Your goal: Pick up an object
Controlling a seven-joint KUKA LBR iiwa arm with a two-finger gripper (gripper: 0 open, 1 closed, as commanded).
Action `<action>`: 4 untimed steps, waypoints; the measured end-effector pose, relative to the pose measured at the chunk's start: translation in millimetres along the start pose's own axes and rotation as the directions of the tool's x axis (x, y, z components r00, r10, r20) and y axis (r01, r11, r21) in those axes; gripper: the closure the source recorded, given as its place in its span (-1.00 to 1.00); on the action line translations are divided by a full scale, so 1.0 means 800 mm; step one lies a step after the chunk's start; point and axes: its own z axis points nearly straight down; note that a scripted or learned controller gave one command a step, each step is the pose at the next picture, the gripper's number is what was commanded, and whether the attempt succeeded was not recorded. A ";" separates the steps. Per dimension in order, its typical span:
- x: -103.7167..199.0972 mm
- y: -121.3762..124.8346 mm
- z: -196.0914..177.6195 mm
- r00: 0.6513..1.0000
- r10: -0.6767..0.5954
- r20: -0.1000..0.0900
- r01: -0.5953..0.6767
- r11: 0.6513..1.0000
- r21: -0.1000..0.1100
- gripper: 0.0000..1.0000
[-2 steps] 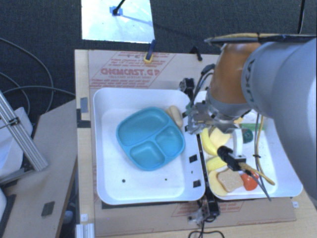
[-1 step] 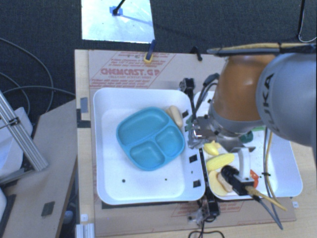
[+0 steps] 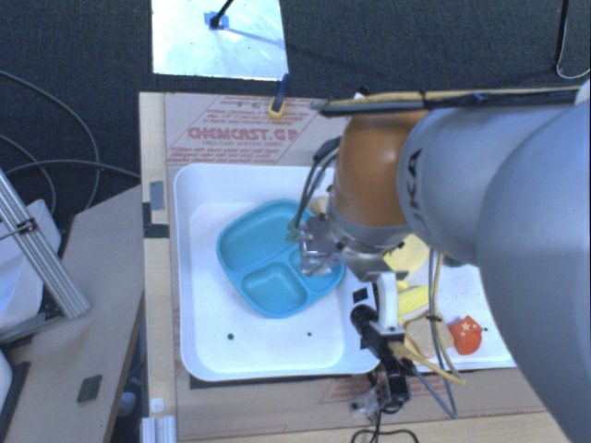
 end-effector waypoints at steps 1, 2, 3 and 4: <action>-0.092 -0.024 -0.029 1.000 0.015 0.003 -0.015 1.000 -0.002 1.00; -0.049 -0.018 -0.231 1.000 0.000 -0.004 0.000 1.000 -0.021 1.00; -0.051 -0.019 -0.233 1.000 0.000 0.001 0.000 1.000 -0.007 1.00; -0.051 -0.018 -0.246 1.000 -0.007 0.001 0.007 1.000 -0.010 1.00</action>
